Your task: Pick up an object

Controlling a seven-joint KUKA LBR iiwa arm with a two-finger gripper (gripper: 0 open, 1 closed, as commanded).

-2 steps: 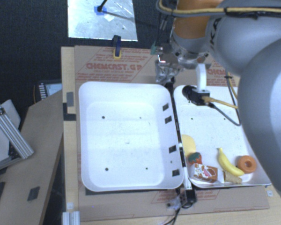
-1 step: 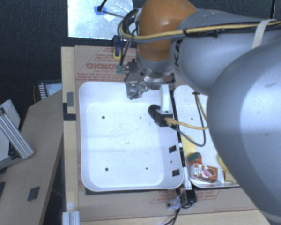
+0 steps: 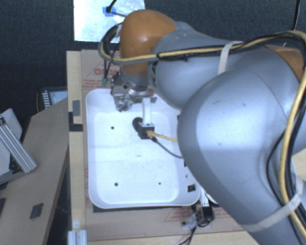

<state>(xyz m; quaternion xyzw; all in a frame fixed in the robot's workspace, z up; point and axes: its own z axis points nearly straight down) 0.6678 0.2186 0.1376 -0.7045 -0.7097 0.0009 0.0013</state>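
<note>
My gripper [image 3: 123, 102] hangs below the orange wrist band [image 3: 143, 34], over the far edge of the left white bin [image 3: 99, 152]. Its metal end sits just above the bin's back wall. A white bracket with a black fitting [image 3: 141, 126] and a yellow cable hangs beside it over the bin floor. The big grey arm hides the right side of this bin and the whole right bin, along with anything lying there.
Small dark dots [image 3: 112, 128] mark the left bin's floor. A cardboard base [image 3: 76, 137] frames the bin. Aluminium rails [image 3: 10, 142] stand at the far left. A silver sheet [image 3: 97, 14] lies behind the bench. Loose wires [image 3: 199, 218] sit by the front edge.
</note>
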